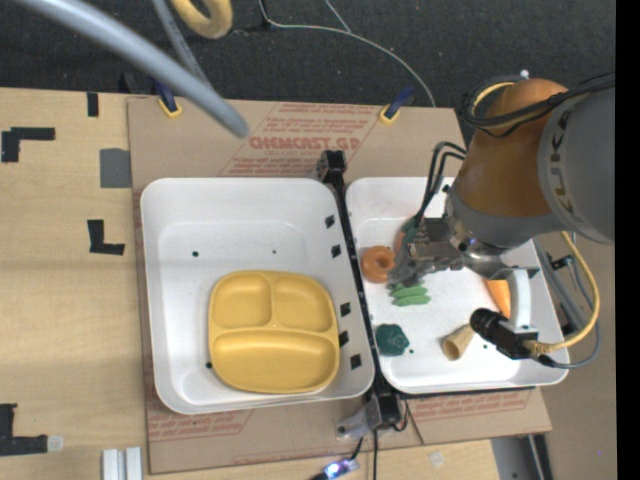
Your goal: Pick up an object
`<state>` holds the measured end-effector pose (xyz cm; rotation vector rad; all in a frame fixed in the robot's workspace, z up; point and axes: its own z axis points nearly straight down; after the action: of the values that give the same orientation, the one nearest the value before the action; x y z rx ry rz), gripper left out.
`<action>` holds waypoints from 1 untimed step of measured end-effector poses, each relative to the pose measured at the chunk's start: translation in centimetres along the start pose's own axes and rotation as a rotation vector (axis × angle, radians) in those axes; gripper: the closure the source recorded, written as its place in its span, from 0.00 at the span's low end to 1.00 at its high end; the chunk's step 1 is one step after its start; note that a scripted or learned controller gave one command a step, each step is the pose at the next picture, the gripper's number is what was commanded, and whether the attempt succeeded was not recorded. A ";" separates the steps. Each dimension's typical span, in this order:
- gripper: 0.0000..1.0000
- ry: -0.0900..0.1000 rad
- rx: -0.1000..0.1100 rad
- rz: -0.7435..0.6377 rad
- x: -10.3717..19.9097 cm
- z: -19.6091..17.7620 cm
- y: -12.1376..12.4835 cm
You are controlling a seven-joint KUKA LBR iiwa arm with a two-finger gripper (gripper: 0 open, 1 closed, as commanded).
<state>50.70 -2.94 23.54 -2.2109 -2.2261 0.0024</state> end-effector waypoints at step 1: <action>1.00 -0.001 0.001 0.001 5.3 1.5 0.6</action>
<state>51.31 2.32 22.04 -2.2115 -2.2254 0.0050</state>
